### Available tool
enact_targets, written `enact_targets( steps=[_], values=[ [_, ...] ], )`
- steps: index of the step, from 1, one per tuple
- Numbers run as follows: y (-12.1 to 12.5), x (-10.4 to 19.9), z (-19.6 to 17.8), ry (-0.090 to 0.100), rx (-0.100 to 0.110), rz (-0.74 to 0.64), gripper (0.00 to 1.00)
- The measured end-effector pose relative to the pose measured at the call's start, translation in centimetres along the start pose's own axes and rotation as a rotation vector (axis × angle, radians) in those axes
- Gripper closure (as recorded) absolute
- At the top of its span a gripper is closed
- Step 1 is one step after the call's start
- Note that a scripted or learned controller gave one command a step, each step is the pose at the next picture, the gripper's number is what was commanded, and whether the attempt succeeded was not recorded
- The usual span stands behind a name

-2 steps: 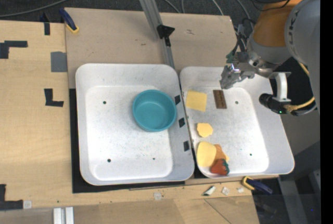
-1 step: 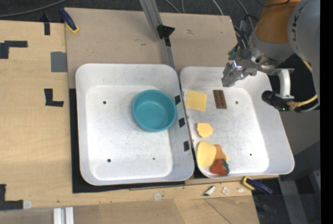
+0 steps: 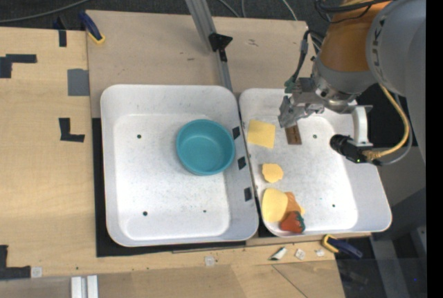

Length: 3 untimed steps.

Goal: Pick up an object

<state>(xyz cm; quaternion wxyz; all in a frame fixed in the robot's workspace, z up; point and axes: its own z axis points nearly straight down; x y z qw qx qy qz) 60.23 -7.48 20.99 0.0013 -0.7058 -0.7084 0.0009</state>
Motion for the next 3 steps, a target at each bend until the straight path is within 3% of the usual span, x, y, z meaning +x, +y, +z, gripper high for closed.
enact_targets(
  steps=[2, 3],
  values=[
    [-3.0, 11.6, -0.2, 0.002, 0.0, -0.004, 1.0],
    [-6.4, 15.5, -0.9, 0.001, 0.001, -0.003, 1.0]
  ],
)
